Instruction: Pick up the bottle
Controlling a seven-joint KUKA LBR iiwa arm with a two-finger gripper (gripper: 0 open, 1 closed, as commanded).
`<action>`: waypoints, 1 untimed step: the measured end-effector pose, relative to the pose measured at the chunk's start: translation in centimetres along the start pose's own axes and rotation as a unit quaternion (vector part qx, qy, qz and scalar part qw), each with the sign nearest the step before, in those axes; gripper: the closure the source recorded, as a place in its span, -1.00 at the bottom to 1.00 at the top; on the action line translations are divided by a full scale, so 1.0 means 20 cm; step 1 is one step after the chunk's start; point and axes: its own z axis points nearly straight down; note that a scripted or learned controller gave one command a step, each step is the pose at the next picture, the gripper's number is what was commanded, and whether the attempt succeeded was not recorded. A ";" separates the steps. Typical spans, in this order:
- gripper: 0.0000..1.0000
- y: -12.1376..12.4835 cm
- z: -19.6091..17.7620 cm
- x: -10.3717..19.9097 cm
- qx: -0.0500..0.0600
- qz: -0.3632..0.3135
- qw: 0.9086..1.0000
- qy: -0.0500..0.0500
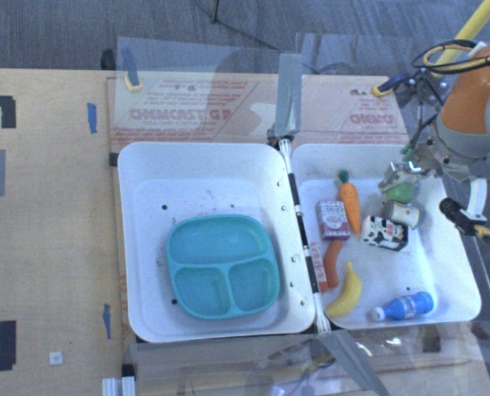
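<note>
The bottle (405,306) is blue with a white cap and lies on its side in the front right corner of the right bin (455,254), cap pointing left. My gripper (402,172) hangs over the back right part of that bin, just above a green object (401,191). It is well behind the bottle and apart from it. The grey arm with its orange band (468,106) comes in from the upper right.
The right bin also holds a carrot (350,203), a red box (333,219), a brown sausage (332,262), a banana (346,293), a cow-patterned item (384,233) and a small cup (403,214). A teal divided tray (222,265) lies in the left bin (146,180).
</note>
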 end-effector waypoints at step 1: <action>1.00 0.00 -0.65 0.03 0.002 -0.114 0.993 0.000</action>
